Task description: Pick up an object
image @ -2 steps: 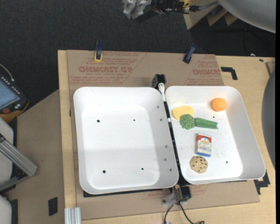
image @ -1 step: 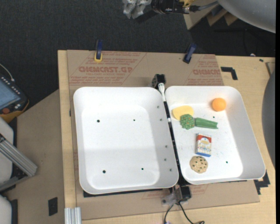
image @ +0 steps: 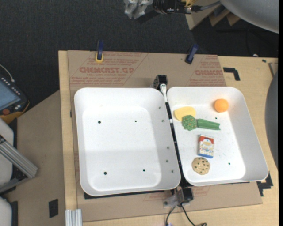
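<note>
The right bin (image: 247,132) holds several small objects. An orange ball (image: 221,105) lies near its far right corner. A yellow piece (image: 183,112) sits at the far left, touching a green broccoli-like toy (image: 200,123). A small carton with a red top (image: 205,146) lies in the middle, and a round cookie (image: 200,166) rests near the front. My gripper (image: 138,8) hangs at the top edge of the view, high above the bench and well behind both bins.
The left bin (image: 88,132) sits beside the right one on a cardboard sheet (image: 146,66). Two clamps (image: 99,52) (image: 192,53) pin the sheet's far edge. The arm's grey body (image: 252,13) crosses the top right corner.
</note>
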### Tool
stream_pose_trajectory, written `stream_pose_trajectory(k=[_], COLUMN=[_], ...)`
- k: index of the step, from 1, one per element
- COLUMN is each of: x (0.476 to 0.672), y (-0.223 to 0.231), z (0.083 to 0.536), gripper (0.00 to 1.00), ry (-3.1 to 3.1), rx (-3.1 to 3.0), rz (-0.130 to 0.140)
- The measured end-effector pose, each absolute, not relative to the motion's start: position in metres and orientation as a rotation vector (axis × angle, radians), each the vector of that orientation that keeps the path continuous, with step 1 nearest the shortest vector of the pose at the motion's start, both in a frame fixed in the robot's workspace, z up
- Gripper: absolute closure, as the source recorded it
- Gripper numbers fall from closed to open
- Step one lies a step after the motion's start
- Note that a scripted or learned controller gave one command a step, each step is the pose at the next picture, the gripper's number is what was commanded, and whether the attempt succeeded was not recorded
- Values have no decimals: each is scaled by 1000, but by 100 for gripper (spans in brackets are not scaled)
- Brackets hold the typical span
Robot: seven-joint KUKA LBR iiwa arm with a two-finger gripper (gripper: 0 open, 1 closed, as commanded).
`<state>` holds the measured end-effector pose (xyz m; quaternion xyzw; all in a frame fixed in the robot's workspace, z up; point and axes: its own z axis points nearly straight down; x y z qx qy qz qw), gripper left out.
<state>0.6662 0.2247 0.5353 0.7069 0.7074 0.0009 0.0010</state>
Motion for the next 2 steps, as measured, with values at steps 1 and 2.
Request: stream_pose_trajectory(k=[1, 2], x=[666, 666], y=[225, 225], z=[535, 535], gripper=[100, 100], ry=[2221, 2221], rx=[2219, 2219], rz=[3, 2])
